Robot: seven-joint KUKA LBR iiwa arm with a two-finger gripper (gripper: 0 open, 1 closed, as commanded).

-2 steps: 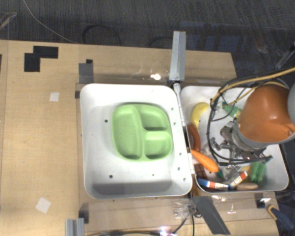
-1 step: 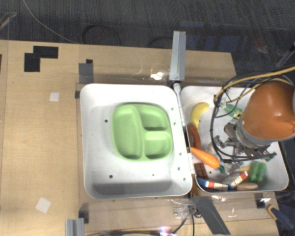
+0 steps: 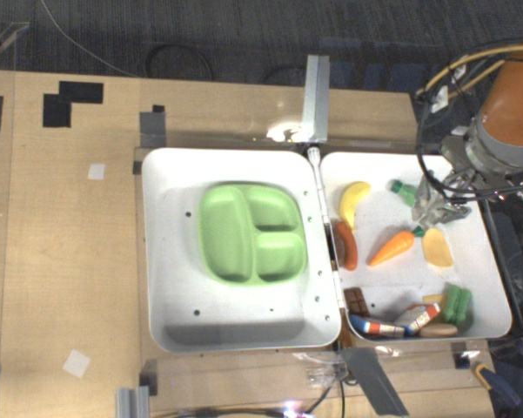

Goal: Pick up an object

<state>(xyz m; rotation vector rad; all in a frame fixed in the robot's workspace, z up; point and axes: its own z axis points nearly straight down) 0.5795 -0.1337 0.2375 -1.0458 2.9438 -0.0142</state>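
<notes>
The right bin holds several small items. An orange carrot lies at its middle, with a pale yellow piece just to its right. A yellow banana and a red-brown sausage lie by the left wall. A small green item sits near the back. My gripper hangs over the bin, just above the carrot's leafy end and the yellow piece. Nothing is visibly held in it.
The left bin holds a light green divided plate. At the right bin's front lie a brown chocolate block, a blue-and-red tube and a green block. A metal divider post stands behind the bins.
</notes>
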